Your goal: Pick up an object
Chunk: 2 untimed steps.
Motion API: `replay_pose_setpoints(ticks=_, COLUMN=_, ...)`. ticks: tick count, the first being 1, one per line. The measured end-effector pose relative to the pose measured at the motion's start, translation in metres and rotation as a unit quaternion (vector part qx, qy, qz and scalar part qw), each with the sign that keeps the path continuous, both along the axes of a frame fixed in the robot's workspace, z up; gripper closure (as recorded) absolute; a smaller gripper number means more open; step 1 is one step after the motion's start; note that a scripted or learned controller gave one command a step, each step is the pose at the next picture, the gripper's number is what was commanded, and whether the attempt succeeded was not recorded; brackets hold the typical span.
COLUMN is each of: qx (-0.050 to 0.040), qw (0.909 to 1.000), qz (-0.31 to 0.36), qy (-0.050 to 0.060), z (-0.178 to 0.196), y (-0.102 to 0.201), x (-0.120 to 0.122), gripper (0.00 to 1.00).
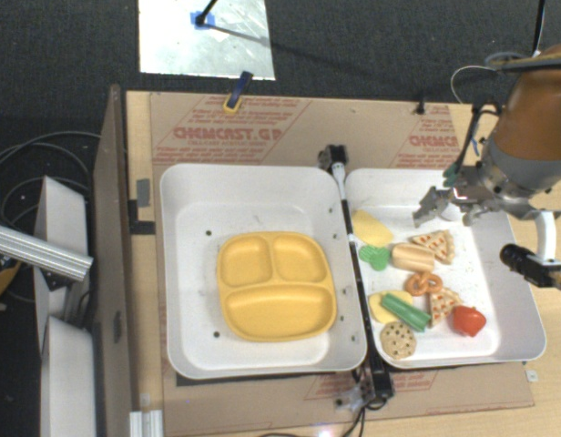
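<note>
The right bin [517,321] holds several toy foods: a yellow piece [372,228], a green piece [375,259], a hot dog bun [413,258], a pizza slice [434,242], a pretzel [423,283], a green pod [406,311], a cookie [398,340] and a red strawberry [469,320]. My gripper [450,208] hangs over the back of this bin, just beyond the pizza slice. Its fingers [430,206] are spread open with nothing between them.
The left bin [185,244] holds a yellow divided plate [276,285]. A black divider [351,253] runs between the bins. A black part of the arm [526,264] juts over the right bin's right side. Cardboard [262,130] lies under both bins.
</note>
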<state>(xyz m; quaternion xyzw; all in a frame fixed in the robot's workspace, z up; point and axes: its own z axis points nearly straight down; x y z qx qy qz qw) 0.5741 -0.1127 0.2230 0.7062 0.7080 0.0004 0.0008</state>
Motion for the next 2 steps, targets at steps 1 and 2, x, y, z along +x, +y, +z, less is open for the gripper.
replay_pose_setpoints(ticks=1, qx=0.0004, qw=1.0, qz=-0.002, qy=0.005, z=-0.116, y=-0.03, x=-0.006, gripper=0.0)
replay_pose_setpoints(ticks=2, qx=0.0011, qw=1.0, qz=-0.002, qy=0.001, z=-0.139, y=-0.002, x=-0.056, gripper=0.0)
